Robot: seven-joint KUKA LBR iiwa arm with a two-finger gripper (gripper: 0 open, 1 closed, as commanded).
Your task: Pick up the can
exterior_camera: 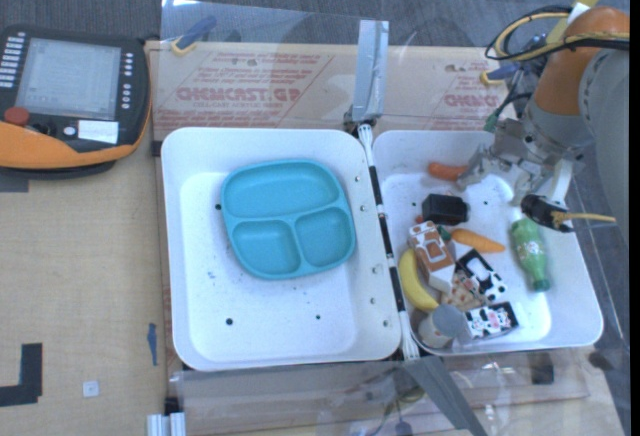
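The can [446, 323] is a grey metal cylinder lying in the front left corner of the right bin [575, 324]. It is wedged between a banana [412, 282] and a black-and-white patterned carton [492, 319]. My gripper [499, 172] hangs over the back of the right bin, below the orange wrist band, well behind the can. Nothing is visibly held in it.
The right bin also holds a green bottle [530, 252], a black block [444, 208], two orange carrot-like pieces [478, 240] [446, 169] and a small printed box [432, 249]. A blue divided plate [288, 219] lies in the left bin [190, 314]. A teach pendant [65, 99] sits far left.
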